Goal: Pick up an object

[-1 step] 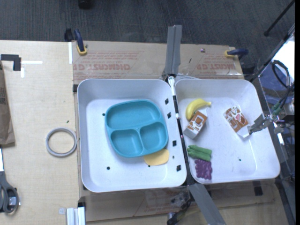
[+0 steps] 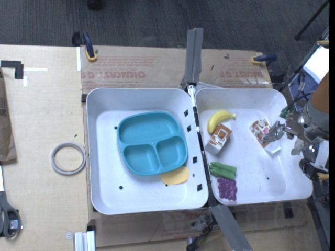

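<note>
The right bin [image 2: 293, 190] holds several toy foods. A yellow banana [image 2: 219, 119] lies at its upper left, with a small orange and white carton [image 2: 219, 138] just below it. Lower down are a green pea pod [image 2: 223, 169] and a bunch of purple grapes [image 2: 227, 187]. A white and orange snack packet [image 2: 259, 129] lies right of centre. My gripper [image 2: 274, 135] reaches in from the right and sits low over the packet's right edge, touching or almost touching it. I cannot make out a grip on it.
The left bin [image 2: 102, 140] carries a blue divided plate [image 2: 152, 143] with a yellow wedge [image 2: 175, 176] at its lower edge. A grey divider post [image 2: 193, 56] stands between the bins. A tape ring [image 2: 68, 158] and scissors [image 2: 8, 218] lie on the bench at left.
</note>
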`<state>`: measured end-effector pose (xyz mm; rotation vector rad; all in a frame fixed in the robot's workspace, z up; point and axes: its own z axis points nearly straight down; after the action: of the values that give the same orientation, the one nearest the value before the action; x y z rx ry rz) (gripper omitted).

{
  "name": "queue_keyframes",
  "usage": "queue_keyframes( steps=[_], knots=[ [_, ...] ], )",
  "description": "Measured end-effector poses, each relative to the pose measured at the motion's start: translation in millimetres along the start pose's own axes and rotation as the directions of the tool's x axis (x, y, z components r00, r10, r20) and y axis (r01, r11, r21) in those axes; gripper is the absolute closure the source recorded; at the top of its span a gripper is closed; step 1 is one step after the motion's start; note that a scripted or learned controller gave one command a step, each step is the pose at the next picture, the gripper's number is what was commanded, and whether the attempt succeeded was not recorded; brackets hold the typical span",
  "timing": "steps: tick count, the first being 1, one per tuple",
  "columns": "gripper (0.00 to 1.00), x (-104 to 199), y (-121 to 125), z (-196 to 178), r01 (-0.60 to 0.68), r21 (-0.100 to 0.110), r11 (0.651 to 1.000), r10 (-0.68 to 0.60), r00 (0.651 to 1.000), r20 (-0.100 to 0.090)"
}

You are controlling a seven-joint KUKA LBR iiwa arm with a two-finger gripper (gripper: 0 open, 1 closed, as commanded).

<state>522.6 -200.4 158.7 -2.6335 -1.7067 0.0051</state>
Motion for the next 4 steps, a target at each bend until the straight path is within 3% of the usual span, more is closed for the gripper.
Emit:
queue_keyframes(
  steps=[1, 2, 3, 4],
  knots=[
    [0.00, 1.3, -20.4, 36.7, -0.056, 0.000, 0.998, 0.056, 0.998, 0.000],
    [0.00, 40.9, 76.8, -22.7, 0.041, -0.005, 0.999, -0.041, 0.999, 0.001],
    [0.00, 22.3, 52.6, 67.9, 0.174, -0.002, 0.985, -0.174, 0.985, -0.002],
    [0.00, 32.3, 60.3, 66.6, 0.200, -0.004, 0.980, -0.200, 0.980, 0.001]
  ],
)
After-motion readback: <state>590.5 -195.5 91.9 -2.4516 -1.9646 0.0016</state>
